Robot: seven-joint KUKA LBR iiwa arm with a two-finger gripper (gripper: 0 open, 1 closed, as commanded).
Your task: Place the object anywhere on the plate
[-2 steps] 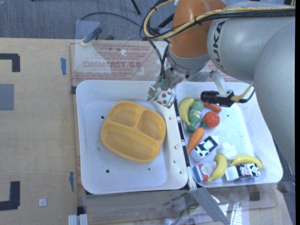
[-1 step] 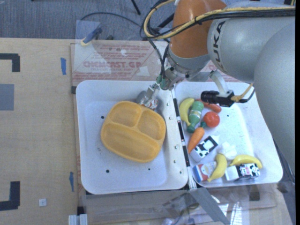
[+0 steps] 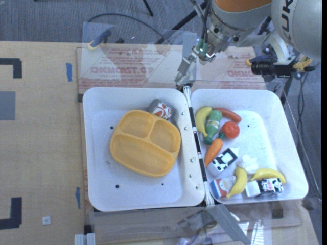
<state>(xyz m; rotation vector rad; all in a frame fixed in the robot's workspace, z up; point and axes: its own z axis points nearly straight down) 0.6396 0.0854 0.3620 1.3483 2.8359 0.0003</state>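
Your two-finger gripper (image 3: 185,76) hangs above the far rim between the 2 bins, whether it grips anything you cannot tell. The small red-and-white can (image 3: 161,109) lies just beside the yellow divided plastic plate (image 3: 145,143), touching its far edge.

Grey arm (image 3: 296,14), orange band, black cables.

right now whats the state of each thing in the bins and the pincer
plate: flat in left bin, nothing on it
can: on its side, touching plate's far edge
carrot: lying in right bin, tilted
tomato: resting beside carrot
pincer: above the bins' far edge, holding nothing
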